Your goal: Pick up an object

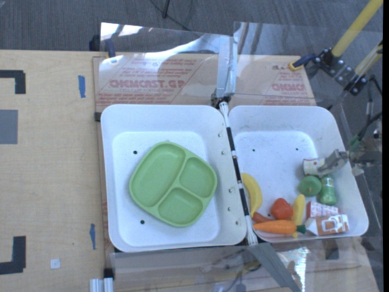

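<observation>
Here, the gripper [333, 160] is hovering low in the right bin [273, 132] beside a green ball [310, 185], its grip unreadable, apparently lining up a grab requiring a short, well-aimed descent.

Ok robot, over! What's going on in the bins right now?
Gripper low at right bin's far edge, over green ball and bottle. Nothing seen held. Toys crowded there. Green plate in left bin.

Small grey metallic tool [338, 159], slim, dull sheen, arm out of frame
</observation>
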Robot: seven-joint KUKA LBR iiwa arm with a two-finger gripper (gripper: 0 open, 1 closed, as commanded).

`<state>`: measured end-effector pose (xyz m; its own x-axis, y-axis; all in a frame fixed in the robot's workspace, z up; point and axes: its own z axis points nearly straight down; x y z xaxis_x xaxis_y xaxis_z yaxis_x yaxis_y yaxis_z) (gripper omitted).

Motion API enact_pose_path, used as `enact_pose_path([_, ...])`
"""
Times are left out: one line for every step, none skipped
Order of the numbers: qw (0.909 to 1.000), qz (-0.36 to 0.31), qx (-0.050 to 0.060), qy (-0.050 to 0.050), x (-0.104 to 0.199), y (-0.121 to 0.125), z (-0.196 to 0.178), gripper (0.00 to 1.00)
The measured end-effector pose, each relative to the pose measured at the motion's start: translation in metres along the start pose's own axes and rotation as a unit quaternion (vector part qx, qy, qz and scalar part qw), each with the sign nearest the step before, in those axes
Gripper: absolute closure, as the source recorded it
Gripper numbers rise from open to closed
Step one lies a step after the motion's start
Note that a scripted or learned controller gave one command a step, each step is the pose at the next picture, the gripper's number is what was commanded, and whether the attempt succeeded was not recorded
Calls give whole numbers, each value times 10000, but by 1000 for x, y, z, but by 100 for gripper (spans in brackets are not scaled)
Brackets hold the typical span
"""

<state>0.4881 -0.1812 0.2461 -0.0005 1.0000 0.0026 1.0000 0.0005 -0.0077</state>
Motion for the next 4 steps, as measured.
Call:
enact_pose_path([9998,-188,-16,-8,25,-8,128,0])
enact_pose_path([9998,-177,-6,-9,24,-8,121,100])
enact_pose_path([9998,-176,-5,-8,24,-8,122,0])
enact_pose_path([10000,54,-9,11,12,51,154,0])
